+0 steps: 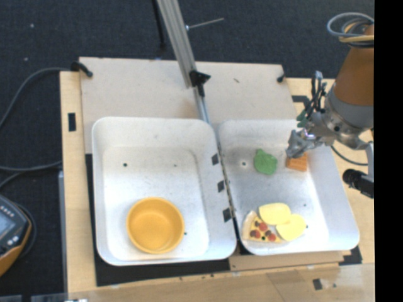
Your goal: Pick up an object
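Right bin (327, 187) holds an orange block (298, 163) seemingly touching the claw (297, 147), grip unclear.

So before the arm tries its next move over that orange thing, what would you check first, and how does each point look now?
1. Gripper sits above the orange block in the right bin: ok.
2. Fingers open or shut: cannot tell.
3. Block held between the fingers: cannot tell; it seems to lie on the bin floor.
4. Green object is apart from the block: ok.
5. Yellow pieces and pizza slice lie at the near end, out of the way: ok.
6. Yellow bowl stands in the left bin, far off: ok.
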